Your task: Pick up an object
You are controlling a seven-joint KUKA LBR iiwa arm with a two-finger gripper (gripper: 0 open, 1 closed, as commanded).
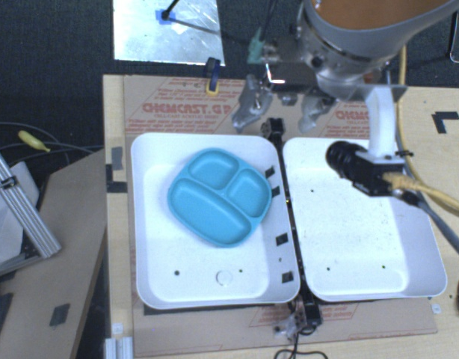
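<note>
On the worktop (431, 126), a pale board printed with red lettering, two shallow white plastic bins sit side by side. The left bin (158, 275) holds the one candidate, a glossy blue divided plate (218, 197) with three compartments and rounded corners, lying flat near its middle. The right bin (364, 245) shows fine dark specks. The gripper (278, 114) hovers above the bins' far edge, its metal fingers spread apart with nothing between them, so I judge the pick not yet begun
</note>
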